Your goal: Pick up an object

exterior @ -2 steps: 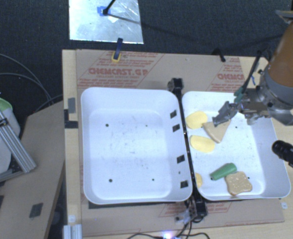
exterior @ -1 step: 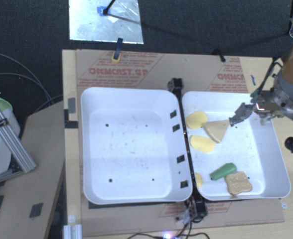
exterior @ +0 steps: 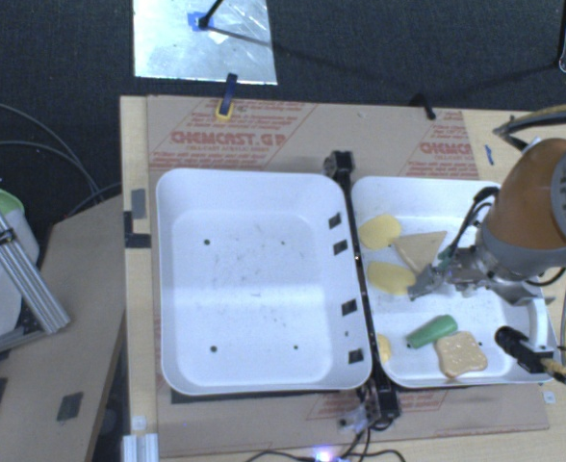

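the gripper (exterior: 424,287) hangs over the right bin (exterior: 410,189), grasping nothing, near a yellow piece (exterior: 391,278); next it must drop and close.

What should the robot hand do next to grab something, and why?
Probably sink a little lower over the yellow piece. The gripper sits in the right bin, right beside that piece, with nothing visibly held between its fingers. The tan wedge and green piece lie close too, so a small, straight drop seems safest.
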`<state>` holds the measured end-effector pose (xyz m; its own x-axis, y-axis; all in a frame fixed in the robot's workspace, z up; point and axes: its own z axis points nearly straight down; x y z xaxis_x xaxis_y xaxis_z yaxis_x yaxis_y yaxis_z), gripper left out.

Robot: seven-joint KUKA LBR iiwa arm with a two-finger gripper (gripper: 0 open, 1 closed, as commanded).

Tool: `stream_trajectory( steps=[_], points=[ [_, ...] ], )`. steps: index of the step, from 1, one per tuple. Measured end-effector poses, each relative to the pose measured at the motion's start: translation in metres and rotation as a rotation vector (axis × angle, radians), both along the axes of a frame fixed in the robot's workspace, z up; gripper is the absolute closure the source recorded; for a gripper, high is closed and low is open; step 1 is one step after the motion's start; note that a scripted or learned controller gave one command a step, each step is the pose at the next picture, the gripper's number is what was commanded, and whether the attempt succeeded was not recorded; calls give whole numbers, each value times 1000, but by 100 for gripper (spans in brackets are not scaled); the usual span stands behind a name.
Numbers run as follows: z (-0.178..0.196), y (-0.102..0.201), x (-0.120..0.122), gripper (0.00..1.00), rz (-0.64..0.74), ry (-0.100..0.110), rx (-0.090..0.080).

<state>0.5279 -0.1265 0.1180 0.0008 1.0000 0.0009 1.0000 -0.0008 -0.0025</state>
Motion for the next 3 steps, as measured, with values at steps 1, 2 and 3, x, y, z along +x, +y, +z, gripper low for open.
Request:
stream_trajectory(
  steps=[1,2,3],
  points=[
    [-35,-84,-44,0,-4,-1,-1],
    [-33,-7,-8,0,11,-5,0],
    [-23,-11,-9,100,5,-7,-1]
  ],
)
